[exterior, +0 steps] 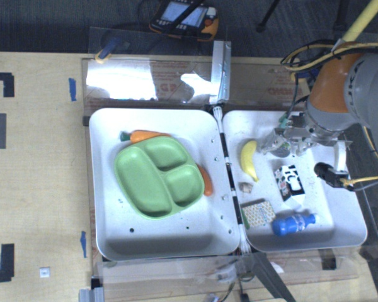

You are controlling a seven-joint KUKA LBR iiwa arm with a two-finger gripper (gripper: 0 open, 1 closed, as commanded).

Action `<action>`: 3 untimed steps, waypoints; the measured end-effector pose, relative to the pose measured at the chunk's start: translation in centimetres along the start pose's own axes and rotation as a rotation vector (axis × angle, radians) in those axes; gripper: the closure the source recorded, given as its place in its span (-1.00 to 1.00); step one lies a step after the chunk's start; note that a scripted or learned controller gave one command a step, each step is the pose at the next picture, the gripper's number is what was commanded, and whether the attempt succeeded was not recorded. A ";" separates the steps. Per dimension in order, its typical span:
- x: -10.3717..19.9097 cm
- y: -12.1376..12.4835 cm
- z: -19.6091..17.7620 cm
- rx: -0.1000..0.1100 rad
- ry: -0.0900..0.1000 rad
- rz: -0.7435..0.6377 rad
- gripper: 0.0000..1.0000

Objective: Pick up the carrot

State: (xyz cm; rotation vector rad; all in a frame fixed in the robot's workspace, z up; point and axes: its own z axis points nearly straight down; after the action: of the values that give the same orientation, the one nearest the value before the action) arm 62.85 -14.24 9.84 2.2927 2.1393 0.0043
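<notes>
- Where the green divided plate (pixel 159 175) fills the left bin (pixel 107 231), the carrot (pixel 150 135) lies at its far edge, partly under it.
- An orange piece (pixel 206 181) shows at the plate's right.
- The gripper (pixel 283 140) hangs over the right bin (pixel 346 225) near the banana (pixel 249 159); I cannot tell its spread.
- A blue bottle (pixel 293 223) lies nearer.

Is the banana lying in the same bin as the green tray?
No, the banana lies in the right bin, while the green tray is in the left bin.

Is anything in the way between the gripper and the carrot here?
Yes. The carrot lies in the left bin, mostly under the green divided plate, showing only at the plate's top and right edges. The gripper is over the right bin, beyond the divider and near the banana.
</notes>
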 end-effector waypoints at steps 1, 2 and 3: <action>-1.6 -1.4 -6.5 0.004 0.000 0.174 -1.00; 1.0 -7.7 1.1 0.002 0.002 0.183 -1.00; -3.6 -2.2 0.0 0.008 0.001 0.294 -1.00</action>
State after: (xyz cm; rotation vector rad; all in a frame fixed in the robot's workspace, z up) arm 60.44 -17.63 9.79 2.5869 1.7850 -0.0016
